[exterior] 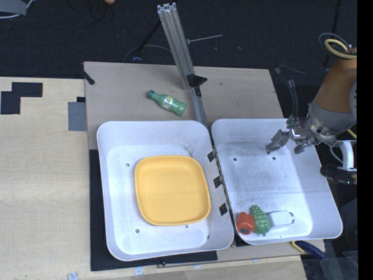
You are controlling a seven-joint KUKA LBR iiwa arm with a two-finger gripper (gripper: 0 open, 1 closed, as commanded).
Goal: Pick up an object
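One rounded-square yellow plate (172,189) lies in left white bin (111,150).

Red-green toy (254,221) (right bin's (326,214) near edge)

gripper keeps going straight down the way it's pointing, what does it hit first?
Most likely the bare floor of the right bin, near its far edge. The gripper hangs over that spot, well clear of the toys at the near corner. Depth is hard to judge from this view.
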